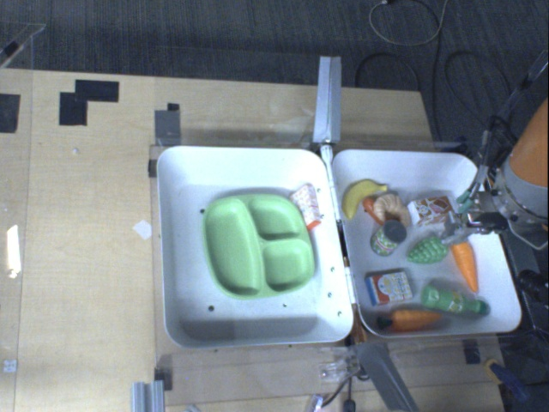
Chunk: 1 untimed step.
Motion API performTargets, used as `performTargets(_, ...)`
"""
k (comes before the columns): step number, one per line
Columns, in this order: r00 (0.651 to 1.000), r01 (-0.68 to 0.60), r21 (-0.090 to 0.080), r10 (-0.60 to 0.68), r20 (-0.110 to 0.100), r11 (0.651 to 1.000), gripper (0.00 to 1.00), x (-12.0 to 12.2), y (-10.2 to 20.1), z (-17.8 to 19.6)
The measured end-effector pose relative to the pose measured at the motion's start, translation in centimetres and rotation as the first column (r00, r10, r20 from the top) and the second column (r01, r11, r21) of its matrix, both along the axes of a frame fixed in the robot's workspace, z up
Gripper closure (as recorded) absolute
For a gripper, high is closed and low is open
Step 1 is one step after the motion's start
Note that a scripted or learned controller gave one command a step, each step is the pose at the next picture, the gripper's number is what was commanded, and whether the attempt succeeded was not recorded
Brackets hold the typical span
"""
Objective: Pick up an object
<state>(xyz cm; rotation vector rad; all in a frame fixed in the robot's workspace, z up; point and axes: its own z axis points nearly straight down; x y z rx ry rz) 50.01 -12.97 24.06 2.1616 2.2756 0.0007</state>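
Note:
The right bin (493, 320) holds several toy foods: a yellow banana (358, 194), a bread piece (387, 205), a small brown box (431, 209), a can (388, 238), a green leafy piece (426, 251), an orange carrot (465, 266), a blue and orange box (389, 287), a green bottle (453, 300) and an orange piece (410, 319). My gripper (457, 223) hangs over the bin's right side, just above the carrot's top and beside the brown box and the leafy piece. Nothing is seen held in it.
The left bin (184, 316) holds a green divided plate (257, 245) and a small red and white packet (306, 205) by its right wall. A metal post (328, 101) stands between the bins at the back. Cables lie on the floor behind.

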Motion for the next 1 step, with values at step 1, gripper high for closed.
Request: performTargets(1,1.0,-0.008,-0.001,0.008,-0.001,1.0,1.0,0.28,0.09,0.79)
